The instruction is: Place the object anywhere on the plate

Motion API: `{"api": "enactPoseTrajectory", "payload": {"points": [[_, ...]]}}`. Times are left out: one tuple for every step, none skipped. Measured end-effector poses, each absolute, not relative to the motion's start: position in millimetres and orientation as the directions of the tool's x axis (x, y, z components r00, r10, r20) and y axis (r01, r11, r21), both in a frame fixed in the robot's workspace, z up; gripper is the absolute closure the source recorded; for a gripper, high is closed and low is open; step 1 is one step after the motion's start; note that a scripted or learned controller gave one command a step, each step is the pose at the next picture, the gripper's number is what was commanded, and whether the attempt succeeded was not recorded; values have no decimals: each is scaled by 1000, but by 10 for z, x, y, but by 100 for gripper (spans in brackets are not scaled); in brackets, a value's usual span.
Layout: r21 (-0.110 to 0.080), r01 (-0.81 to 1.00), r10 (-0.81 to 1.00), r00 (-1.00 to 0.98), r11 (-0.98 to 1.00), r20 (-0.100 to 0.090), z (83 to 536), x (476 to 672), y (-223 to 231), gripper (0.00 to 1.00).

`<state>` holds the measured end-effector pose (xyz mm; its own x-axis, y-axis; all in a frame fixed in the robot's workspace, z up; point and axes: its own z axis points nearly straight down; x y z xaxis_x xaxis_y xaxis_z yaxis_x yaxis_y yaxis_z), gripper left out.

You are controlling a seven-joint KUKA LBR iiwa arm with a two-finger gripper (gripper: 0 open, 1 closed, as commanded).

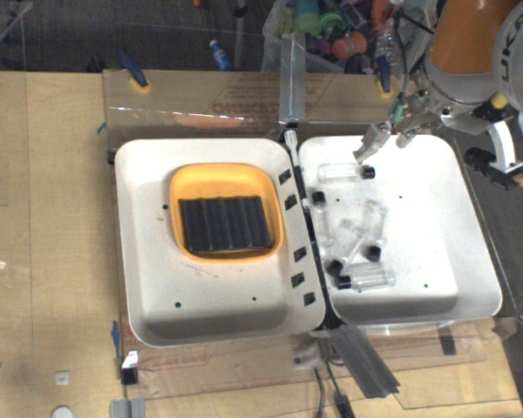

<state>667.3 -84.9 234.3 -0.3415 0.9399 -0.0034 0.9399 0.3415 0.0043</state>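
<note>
Arm [479,24] is reaching in from the right, grey with the orange band, hanging over the back edge of the right bin [436,233]. 2 bins are sitting side by side; the left bin [148,294] is lying well to the left of the gripper [385,135], across the divider. In it the orange plate [185,185] is carrying a dark ribbed insert [224,223], probably staged there as the drop target, well apart from the tool.

Gripper is hovering at the back of the right bin, metal fingers [369,146] angling down-left; whether they are spread or pressed together I cannot tell, and nothing is showing between them.

Task objects look like clear vials with black caps, several lying on their sides below and left of the gripper. Nearest vial [342,172] is lying just below-left of the fingertips, long axis running left-right, cap pointing right toward the tool. Front vial [366,279] is lying farther forward, also roughly left-right, cap to the left. Middle ones [366,229] are jumbled and tilted; exact count is hard to tell through the clear plastic.

Judging from this, pick is not yet done; nearest vial seems the likely target.
</note>
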Motion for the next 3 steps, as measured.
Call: {"api": "enactPoseTrajectory", "payload": {"points": [[5,882,882,-470,470,-5,2314,6672,-1607,0],[2,666,666,-746,746,-2,2107,6673,-1887,0],[2,399,399,-917,917,-10,2388,6614,-2141,0]]}}
